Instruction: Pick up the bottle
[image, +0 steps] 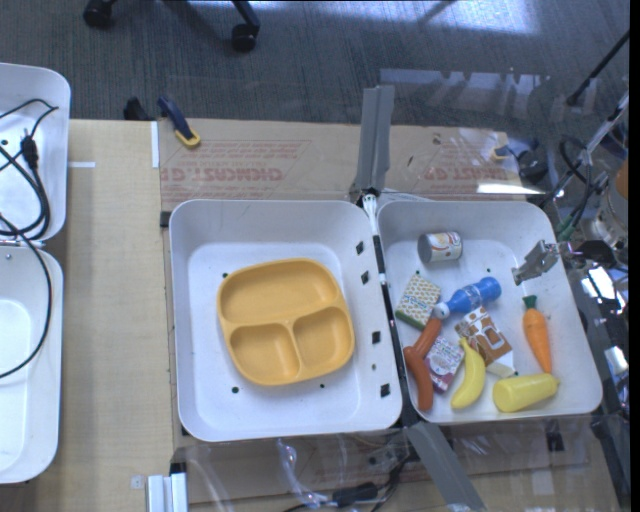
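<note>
Crowded along the right bin's near wall: yellow block, banana, sausage, carrot. Open floor beyond, around the can. Blue bottle mid-bin, lying flat, long axis slanting, white cap toward the near-left. Gripper just right of and beyond it, apart; finger spread: cannot tell.

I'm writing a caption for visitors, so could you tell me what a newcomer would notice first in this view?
The big yellow divided plate stands out, lying alone in the left bin. Next comes the colourful clutter in the right bin: a blue bottle near the middle, a carrot to its right, and a banana near the front edge. The gripper sits at that bin's right rim, apart from the bottle.
</note>
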